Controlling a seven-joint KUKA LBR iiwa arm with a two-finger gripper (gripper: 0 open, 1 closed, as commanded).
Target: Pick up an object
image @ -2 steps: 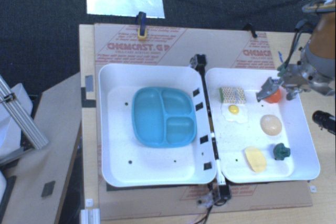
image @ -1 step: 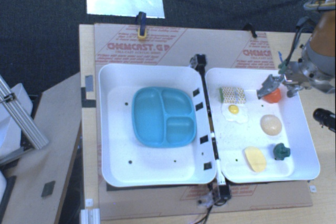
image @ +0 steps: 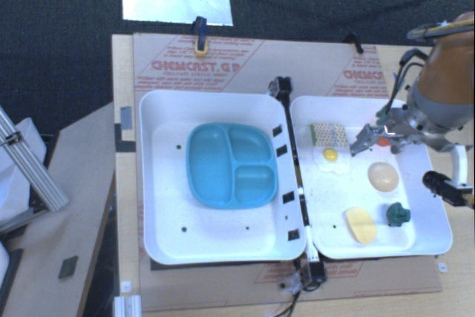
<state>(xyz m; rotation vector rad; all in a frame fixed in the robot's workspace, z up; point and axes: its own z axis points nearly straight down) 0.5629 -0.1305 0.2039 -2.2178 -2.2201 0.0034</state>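
The right bin (image: 438,237) holds a patterned square piece (image: 329,134), a fried-egg toy (image: 332,157), a pale round piece (image: 383,177), a yellow piece (image: 361,225) and a small dark green piece (image: 398,214). My gripper (image: 380,140) hangs over the bin's upper right part, just above the pale round piece and right of the patterned square. Its fingers (image: 362,139) stand apart, so it is open. A small orange bit (image: 384,131) shows between them near the palm; I cannot tell whether it touches them.
The left bin (image: 159,234) holds a blue divided plate (image: 228,165). A black divider with clips (image: 291,159) runs between the bins. A black part (image: 445,188) sticks in over the right bin's right rim. A yellow clamp (image: 200,37) sits at the board's back edge.
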